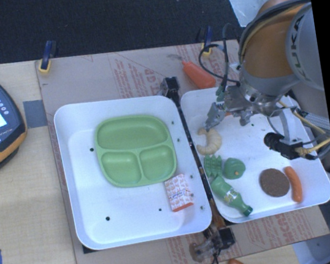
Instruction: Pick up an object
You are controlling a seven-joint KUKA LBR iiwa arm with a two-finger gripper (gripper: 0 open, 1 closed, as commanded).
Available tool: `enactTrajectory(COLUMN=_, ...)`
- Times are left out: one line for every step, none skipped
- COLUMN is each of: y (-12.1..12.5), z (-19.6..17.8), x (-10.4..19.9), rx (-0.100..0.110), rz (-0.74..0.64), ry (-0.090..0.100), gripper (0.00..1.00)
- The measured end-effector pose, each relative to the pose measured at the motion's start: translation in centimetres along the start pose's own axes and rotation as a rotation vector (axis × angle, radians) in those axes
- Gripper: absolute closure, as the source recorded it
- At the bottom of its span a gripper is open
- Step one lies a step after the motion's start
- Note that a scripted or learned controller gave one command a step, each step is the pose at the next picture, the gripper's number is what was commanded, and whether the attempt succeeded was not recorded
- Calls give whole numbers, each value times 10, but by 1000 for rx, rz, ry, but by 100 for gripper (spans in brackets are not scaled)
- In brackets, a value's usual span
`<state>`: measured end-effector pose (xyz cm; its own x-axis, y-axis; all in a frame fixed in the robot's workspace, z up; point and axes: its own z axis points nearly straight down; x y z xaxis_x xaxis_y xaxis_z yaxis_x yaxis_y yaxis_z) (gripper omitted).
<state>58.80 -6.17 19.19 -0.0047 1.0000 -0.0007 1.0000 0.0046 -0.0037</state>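
In the right white bin [324, 196], a green plastic bottle [231, 195] lies at the near left corner, a brown disc [275, 182] and orange sausage [294, 183] toward the near right. A pale croissant [209, 142] lies by the left wall, below the gripper [217, 114]; its opening cannot be judged. The left white bin [78, 173] holds a green divided plastic plate [135, 149] and a red-and-white packet [179, 192].

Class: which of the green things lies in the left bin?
The divided green tray. The green bottle and other green toys lie in the right bin.
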Motion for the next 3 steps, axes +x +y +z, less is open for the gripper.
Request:
enactTrajectory(y=23, z=0, x=38, rx=0, rz=-2, ry=-1, gripper=0)
enactTrajectory(y=30, z=0, x=-22, rx=-1, rz=3, ry=-1, gripper=0)
enactTrajectory(y=-58, z=50, x=-57, rx=2, rz=1, ry=-1, gripper=0)
